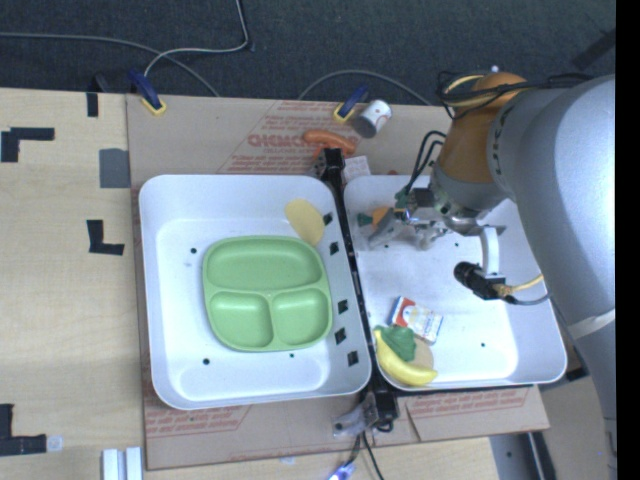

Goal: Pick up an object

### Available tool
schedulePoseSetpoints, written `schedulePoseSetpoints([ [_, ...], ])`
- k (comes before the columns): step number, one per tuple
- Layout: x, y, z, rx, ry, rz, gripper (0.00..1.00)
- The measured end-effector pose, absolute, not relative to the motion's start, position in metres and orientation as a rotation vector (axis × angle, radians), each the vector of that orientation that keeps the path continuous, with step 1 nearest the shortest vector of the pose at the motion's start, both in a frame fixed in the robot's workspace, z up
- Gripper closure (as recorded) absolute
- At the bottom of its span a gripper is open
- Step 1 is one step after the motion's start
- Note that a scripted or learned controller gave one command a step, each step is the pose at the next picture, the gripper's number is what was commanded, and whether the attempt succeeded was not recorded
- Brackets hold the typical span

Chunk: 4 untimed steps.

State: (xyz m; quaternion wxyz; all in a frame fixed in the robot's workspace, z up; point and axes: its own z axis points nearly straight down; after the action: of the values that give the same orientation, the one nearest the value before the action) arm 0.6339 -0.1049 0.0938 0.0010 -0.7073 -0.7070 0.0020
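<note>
a: what fills the frame, biggest first?

b: the grey arm (560,178) with its orange band takes up the right side, reaching into the upper part of the right bin (520,358). the left bin (165,268) sits mid-frame and holds a green divided tray (268,293), with a pale yellow piece (306,220) just above the tray's upper right corner.

a: and the claw?

b: the gripper (400,226) is low in the right bin's upper left corner, by the divider. i cannot tell how far open it is or whether it has hold of anything.

a: things to pick?

b: a banana (405,368) in the right bin's lower left corner, a green item (400,342) touching it, and a small red and white packet (415,318) just above.
</note>
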Motion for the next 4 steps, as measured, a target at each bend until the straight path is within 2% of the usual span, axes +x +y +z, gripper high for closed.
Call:
schedulePoseSetpoints([
  [1,0.667,-0.1,0.085,-2.216,-2.22,0.013,0.0],
  [2,0.668,-0.112,0.085,-2.218,-2.222,0.004,0.0],
  [4,0.668,-0.096,0.085,-2.222,-2.224,0.004,0.0],
])
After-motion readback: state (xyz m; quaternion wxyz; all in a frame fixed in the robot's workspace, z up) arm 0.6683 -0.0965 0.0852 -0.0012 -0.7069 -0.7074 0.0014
